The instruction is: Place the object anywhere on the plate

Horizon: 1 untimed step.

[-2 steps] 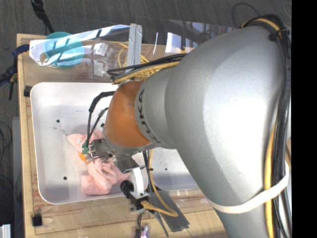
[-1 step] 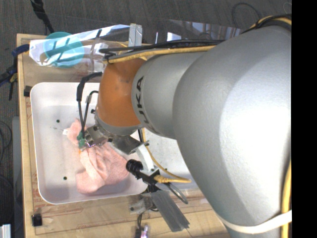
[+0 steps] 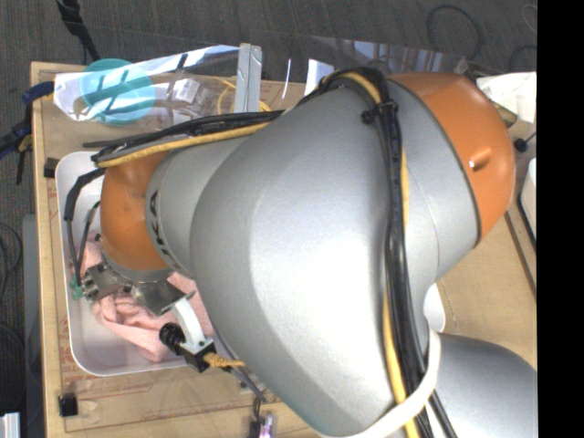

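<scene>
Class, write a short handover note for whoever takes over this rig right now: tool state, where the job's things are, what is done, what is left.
Tool: hidden under the arm's wrist, low over the left bin; open or shut cannot be told.
Things: a pink cloth-like object lies in the left bin, beneath the wrist. The arm blocks most of the bench, so the plate cannot be located.
Done: nothing confirmed; no grasp visible.
Left: confirm the grasp, lift the object, find the plate and set it there.
</scene>
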### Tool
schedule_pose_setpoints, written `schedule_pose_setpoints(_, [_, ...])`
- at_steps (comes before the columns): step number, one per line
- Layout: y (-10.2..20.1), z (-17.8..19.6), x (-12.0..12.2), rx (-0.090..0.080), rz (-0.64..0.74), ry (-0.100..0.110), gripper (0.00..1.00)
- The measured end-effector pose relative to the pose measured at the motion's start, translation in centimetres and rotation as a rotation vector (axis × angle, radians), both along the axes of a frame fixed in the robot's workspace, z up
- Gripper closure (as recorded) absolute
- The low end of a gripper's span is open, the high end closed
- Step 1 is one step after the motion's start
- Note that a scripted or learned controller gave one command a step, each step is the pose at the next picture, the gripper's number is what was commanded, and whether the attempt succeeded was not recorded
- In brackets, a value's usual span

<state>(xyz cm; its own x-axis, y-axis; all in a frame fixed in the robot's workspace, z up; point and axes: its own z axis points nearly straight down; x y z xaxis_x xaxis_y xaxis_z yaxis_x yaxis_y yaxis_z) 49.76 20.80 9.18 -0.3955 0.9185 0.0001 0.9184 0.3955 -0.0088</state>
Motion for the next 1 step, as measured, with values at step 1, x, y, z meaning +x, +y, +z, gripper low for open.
schedule_pose_setpoints(1, [-0.63,3.39,2.91,0.001,0.009,-0.001,1.0])
